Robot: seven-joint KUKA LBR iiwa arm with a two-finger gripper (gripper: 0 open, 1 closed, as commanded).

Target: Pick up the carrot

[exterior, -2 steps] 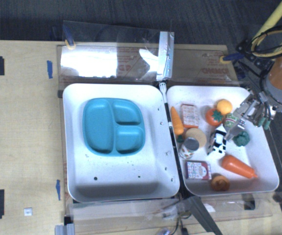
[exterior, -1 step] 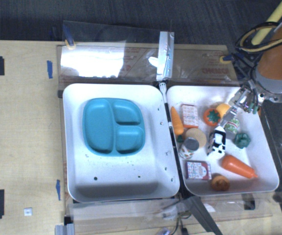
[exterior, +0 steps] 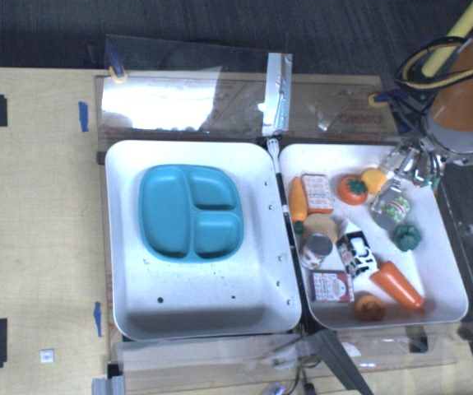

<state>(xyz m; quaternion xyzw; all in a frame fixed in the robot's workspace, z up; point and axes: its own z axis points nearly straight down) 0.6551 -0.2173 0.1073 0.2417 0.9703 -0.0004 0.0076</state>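
Diagonally below-left of the gripper (exterior: 415, 167), well apart, lay the carrot (exterior: 397, 285), tip pointing lower-right; finger state undeterminable.

Orange-banded arm (exterior: 463, 105); looped black and yellow cables (exterior: 433, 62); seemingly bare-metal gripper (exterior: 413, 167)

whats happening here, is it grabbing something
A grey and orange robot arm reaches in from the right, its claw hovering over the back corner of the right bin, near a small can. The carrot lies untouched toward that bin's front. The left bin holds a blue divided plate.
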